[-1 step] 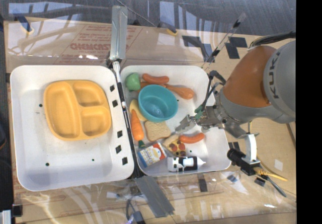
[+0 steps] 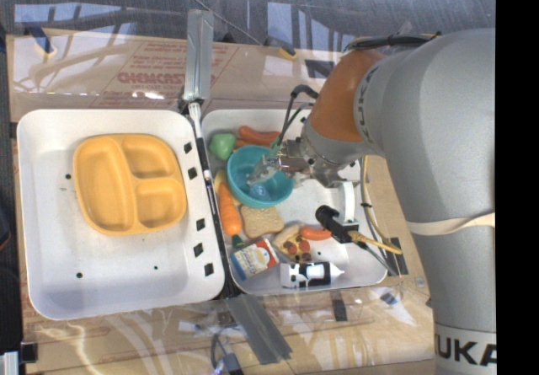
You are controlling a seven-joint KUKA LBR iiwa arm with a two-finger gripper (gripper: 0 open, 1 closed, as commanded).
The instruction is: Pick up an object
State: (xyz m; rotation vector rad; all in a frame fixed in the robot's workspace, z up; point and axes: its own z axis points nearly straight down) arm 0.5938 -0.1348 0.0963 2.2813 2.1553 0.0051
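Observation:
The right bin [image 2: 370,272] holds a heap of toy food. A teal bowl [image 2: 253,184] stands upright near its back left. My gripper [image 2: 274,165] hangs over the bowl's right rim, reaching into its hollow; whether it touches the bowl I cannot tell. Around the bowl lie a green apple [image 2: 222,146], a red-orange sausage [image 2: 257,135] behind it, an orange carrot [image 2: 229,210] along the bin's left wall, and a slice of toast [image 2: 262,219] in front.
A yellow divided plate [image 2: 129,181] lies in the left bin [image 2: 50,281]. At the right bin's front sit a small carton [image 2: 254,258], a white and black pack [image 2: 312,273] and a short red sausage [image 2: 317,233]. The arm [image 2: 421,137] covers the bin's right side.

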